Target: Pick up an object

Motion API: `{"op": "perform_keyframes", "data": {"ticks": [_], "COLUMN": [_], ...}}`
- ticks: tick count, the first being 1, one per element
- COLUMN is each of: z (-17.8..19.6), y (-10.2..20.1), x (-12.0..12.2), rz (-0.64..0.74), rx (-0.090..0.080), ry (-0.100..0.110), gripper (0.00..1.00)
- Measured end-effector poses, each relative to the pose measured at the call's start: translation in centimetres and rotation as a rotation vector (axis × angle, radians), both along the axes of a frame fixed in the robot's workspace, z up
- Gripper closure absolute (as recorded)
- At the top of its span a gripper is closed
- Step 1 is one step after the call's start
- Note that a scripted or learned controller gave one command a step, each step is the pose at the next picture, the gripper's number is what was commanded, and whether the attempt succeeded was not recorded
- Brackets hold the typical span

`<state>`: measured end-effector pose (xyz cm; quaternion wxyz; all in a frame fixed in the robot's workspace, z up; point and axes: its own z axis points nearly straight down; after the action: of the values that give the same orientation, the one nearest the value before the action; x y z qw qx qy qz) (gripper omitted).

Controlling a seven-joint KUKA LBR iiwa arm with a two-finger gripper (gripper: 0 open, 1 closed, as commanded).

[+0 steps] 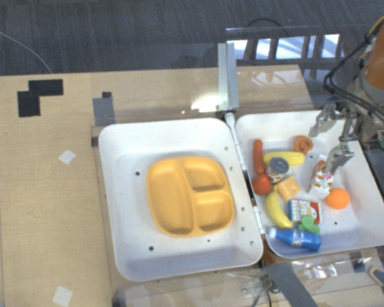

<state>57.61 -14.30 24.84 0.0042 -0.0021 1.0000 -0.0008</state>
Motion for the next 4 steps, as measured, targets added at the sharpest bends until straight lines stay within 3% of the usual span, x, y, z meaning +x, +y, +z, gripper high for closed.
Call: {"op": "perform_keyframes", "data": {"ticks": [1, 2, 3, 4], "z": [-6.5, -12.8, -15.3, -15.6], "y": [-5.5, -6.1, -3.3, -0.6], "x": [5.9, 6.3, 4.2, 7.1], "rz": [-0.125, -0.515, -0.749, -0.963], "rx": [0.002, 0.005, 0.007, 0.010], "ry": [0.003, 0.002, -0.018, -0.008], "gripper": [0.00, 0.00, 0.00, 0.00]}}
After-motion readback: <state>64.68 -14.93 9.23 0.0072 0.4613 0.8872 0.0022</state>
